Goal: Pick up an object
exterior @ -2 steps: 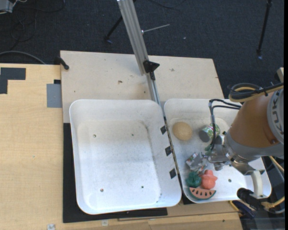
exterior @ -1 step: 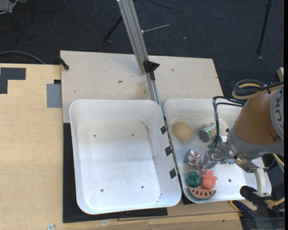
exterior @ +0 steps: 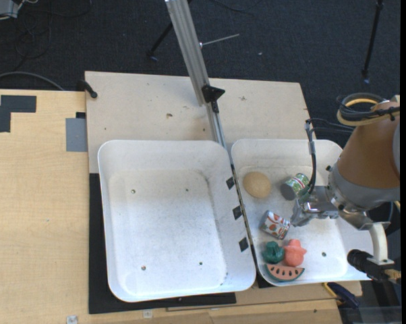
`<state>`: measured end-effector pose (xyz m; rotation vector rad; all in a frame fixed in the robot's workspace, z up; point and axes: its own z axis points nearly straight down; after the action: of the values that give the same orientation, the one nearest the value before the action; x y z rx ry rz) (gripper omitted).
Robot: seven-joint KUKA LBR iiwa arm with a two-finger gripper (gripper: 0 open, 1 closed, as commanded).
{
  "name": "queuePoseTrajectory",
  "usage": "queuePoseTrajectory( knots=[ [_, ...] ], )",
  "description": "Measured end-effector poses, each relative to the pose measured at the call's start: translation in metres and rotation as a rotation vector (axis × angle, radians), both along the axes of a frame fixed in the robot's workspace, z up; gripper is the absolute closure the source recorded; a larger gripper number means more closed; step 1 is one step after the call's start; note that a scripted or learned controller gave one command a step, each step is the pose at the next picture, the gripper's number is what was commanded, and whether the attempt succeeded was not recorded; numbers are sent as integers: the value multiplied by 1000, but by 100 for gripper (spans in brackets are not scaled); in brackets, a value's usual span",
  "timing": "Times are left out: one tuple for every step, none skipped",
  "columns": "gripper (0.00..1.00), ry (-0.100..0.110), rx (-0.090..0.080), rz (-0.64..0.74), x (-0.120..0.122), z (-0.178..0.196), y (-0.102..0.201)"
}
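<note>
We see two white bins side by side on the counter (exterior: 142, 106). The left bin (exterior: 162, 221) is the bigger one. The right bin (exterior: 324, 248) has all the little things in it.

The grey arm (exterior: 368, 167) comes in from the right, with its orange band up high. Its gripper (exterior: 303, 213) hangs low over the middle of the right bin. We cannot tell how its jaws stand, because they are too small and dark to make out. We see nothing between them.

A small can (exterior: 296, 183) lies on its side just above the gripper. Its long way runs from lower left to upper right, and its grey flat end faces lower left. It has a green label, but we cannot read the words.

A little carton (exterior: 276, 225) lies just left of the gripper. It is white with red marks. Its long way runs from upper left to lower right. The writing on it is too small to read.

A round tan thing (exterior: 257, 184) like a potato sits near the top left of the right bin, beside the can. At the front of the bin we see a green toy (exterior: 273, 252) touching an orange toy (exterior: 295, 253). A toy watermelon slice (exterior: 285, 272) lies just below them, its round edge facing the front wall of the bin.
</note>
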<state>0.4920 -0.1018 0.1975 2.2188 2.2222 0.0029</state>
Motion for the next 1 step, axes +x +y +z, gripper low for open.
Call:
queuePoseTrajectory(
  knots=[
    [100,-1,-1,-1,1,52,-1]
  ],
)
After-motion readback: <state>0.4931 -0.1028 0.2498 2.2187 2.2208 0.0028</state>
